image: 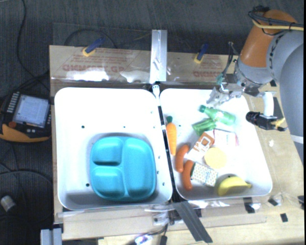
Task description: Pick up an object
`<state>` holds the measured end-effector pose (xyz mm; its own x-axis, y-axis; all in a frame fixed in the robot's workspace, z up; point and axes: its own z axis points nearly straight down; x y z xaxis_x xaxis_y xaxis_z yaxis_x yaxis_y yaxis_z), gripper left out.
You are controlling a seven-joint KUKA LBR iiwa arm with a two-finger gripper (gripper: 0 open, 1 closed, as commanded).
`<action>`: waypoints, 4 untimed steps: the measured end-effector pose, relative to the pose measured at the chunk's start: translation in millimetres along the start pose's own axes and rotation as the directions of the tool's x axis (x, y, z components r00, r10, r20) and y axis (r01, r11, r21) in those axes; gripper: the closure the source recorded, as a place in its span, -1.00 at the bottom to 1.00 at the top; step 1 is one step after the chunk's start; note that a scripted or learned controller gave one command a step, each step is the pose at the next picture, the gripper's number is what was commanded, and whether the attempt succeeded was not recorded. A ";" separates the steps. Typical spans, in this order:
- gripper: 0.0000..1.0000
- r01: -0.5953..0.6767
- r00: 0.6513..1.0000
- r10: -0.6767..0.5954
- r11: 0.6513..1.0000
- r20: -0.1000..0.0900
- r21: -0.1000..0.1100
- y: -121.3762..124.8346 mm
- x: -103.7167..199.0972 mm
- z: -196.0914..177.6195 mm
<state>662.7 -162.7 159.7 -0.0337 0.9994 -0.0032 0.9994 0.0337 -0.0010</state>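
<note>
Dark carpet surrounds the tabletop (107, 60) carrying two white bins. My gripper (220, 96) hovers at the right bin (262, 160)'s one-o'clock corner; whether my fingers are spread or pressed together, I cannot tell. Just beside them at five o'clock lies a green bottle (217, 113), translucent, on its side. Farther toward six o'clock sit a carrot (171, 135) and banana (231, 184). A teal tray (123, 168) occupies the left bin (76, 121).

Robot lab: bench-mounted bins (66, 137), cables (10, 4).
</note>
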 end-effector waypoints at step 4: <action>1.00 -0.127 0.992 0.127 0.992 0.003 -0.010 9.3 10.5 59.8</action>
<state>671.7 -152.1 99.9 0.0939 0.9956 -0.0065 0.9955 -0.0938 0.0091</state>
